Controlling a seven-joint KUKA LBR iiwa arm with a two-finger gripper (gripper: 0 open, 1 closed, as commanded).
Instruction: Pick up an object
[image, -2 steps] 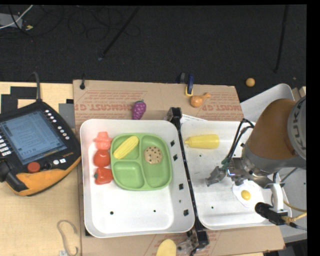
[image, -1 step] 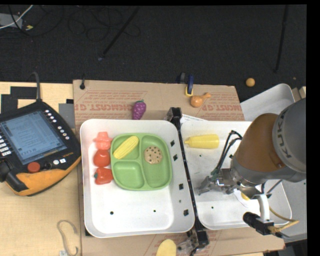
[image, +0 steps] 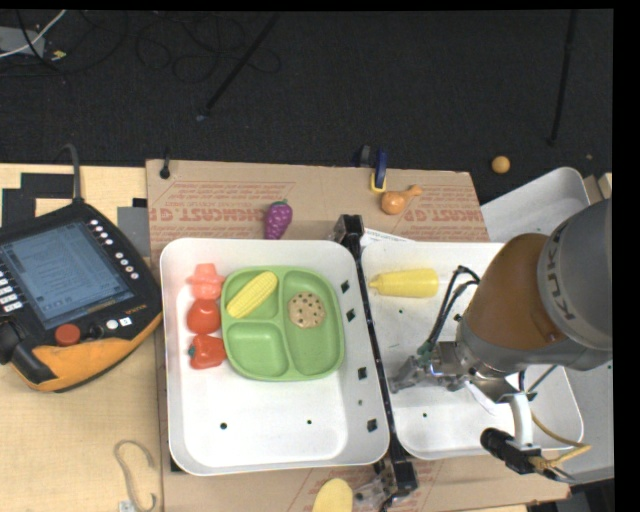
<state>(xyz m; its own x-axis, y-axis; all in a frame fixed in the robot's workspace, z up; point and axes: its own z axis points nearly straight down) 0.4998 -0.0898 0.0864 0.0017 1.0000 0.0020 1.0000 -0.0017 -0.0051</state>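
Observation:
My gripper (image: 410, 374) hangs low over the left part of the right bin (image: 432, 432), below the grey and orange arm (image: 530, 300). A yellow oblong toy (image: 404, 283) lies at the far end of that bin, well clear of the gripper. Nothing can be made out in the gripper. The left bin (image: 260, 425) holds a green divided plate (image: 262, 355) with a yellow corn cob (image: 249, 293) and a cookie (image: 306, 311) on it. Beside the plate lie a pink piece (image: 205, 280) and two red pieces (image: 204, 317).
A teach pendant (image: 70, 290) lies on the bench at far left. Purple grapes (image: 278, 218) and an orange gourd-shaped toy (image: 397, 200) sit on the cardboard behind the bins. A yellow toy (image: 333, 494) lies in front of the bins. The arm covers much of the right bin.

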